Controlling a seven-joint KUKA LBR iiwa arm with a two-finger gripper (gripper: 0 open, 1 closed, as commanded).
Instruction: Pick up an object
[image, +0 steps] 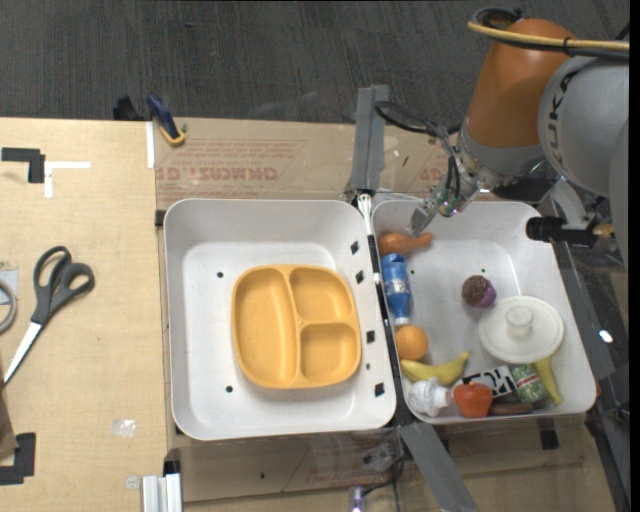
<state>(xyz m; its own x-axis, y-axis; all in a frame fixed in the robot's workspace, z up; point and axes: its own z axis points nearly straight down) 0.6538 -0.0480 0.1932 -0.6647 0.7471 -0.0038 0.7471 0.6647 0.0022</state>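
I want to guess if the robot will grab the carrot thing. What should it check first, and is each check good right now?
1. End effector above the right bin: ok.
2. End effector close to the orange carrot-like toy: ok, just above it.
3. Toy lying free, away from the blue bottle: cannot tell, they look close.
4. Toy held: not ok, nothing gripped yet.
5. Room beside the bin wall: cannot tell.

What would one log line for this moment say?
arm: over right bin, far end | gripper: just above carrot | grasp: none seen | left bin: yellow tray | pick: not yet done
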